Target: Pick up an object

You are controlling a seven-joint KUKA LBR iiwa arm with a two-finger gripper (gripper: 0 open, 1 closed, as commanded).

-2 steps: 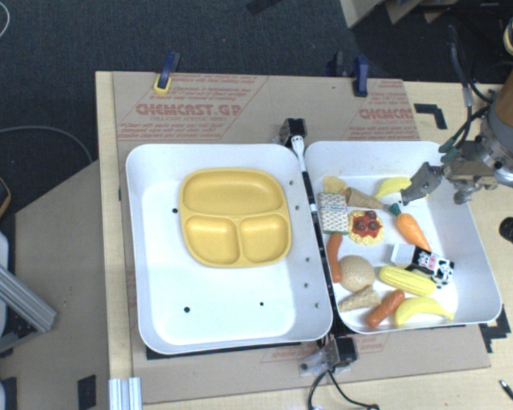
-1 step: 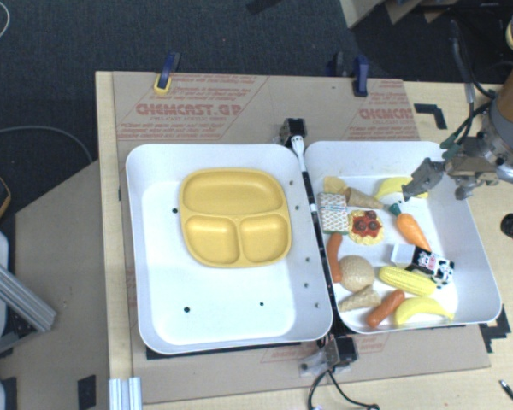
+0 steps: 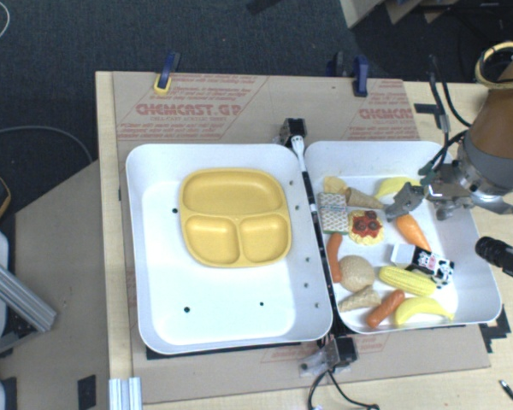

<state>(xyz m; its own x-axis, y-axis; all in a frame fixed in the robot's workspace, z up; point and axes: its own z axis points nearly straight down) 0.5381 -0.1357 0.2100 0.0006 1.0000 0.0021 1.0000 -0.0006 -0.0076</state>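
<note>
Only readable stuff I can spot is the red print on the brown protective paper covering the bench sheet (image 3: 239, 114): it says "CHEMCAST GP" in repeating rows, clearest just above the left bin. Same print shows up again on the paper at the top right (image 3: 380, 109), but it's partly cut off there and harder to read.

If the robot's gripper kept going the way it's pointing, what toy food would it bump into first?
Probably the little pizza slice. The gripper points left and slightly down in the picture, over the right bin. The cone-shaped piece lies close beside that line too, and depth is hard to judge from above.
</note>
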